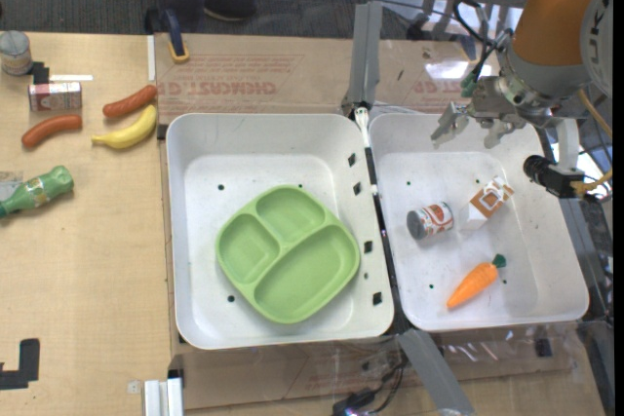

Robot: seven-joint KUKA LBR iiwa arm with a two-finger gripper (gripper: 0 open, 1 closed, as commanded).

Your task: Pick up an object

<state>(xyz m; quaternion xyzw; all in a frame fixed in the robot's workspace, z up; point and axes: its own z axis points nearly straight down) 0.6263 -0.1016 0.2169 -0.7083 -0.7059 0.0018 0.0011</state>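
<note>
In the right bin [546, 307] lie a small can [430, 220] on its side, a little orange-and-white carton [489, 200] and a toy carrot [474, 283]. My gripper [471, 128] hangs over the back of that bin, up and slightly right of the can. Its two fingers [446, 126] stand apart, open, with nothing between them. The carton lies below the gripper, toward the front.
The left bin [195, 170] holds a green divided plate [288, 253]. On the wooden bench at left lie a banana [127, 132], two sausages [129, 100], a green bottle [37, 190] and a small box [55, 95]. A metal divider [364, 63] stands between the bins.
</note>
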